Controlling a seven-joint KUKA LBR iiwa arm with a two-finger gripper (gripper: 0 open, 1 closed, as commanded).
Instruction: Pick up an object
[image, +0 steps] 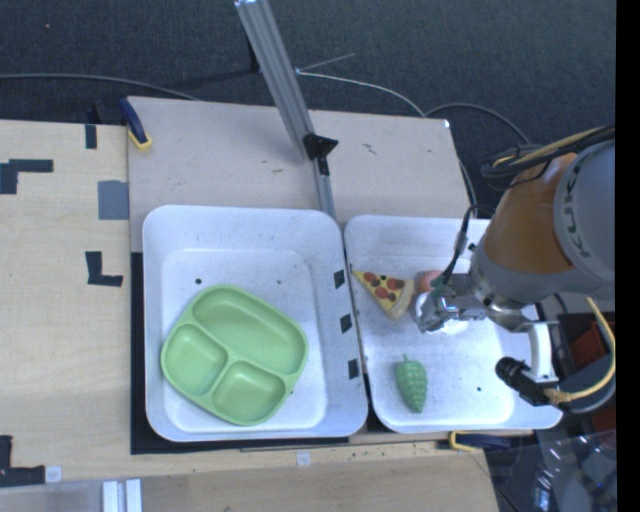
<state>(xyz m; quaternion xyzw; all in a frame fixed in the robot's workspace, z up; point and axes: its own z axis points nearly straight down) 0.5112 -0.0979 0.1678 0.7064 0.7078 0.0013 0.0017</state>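
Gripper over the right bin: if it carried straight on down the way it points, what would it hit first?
Most likely the bare floor of the right bin just beside the pizza slice toy. The gripper points down near the slice's right edge, so it might clip that edge; depth is unclear from above.

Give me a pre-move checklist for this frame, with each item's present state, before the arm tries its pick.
1. Targets in the right bin: ok; a toy pizza slice and green toy grapes lie there.
2. Gripper near a target: ok; it sits just right of the pizza slice.
3. Finger state: cannot tell.
4. Object held: cannot tell; nothing visible between the fingers.
5. Pinkish item beside the gripper: cannot tell what it is; mostly hidden.
6. Green divided plate out of the way: ok; it lies in the left bin.
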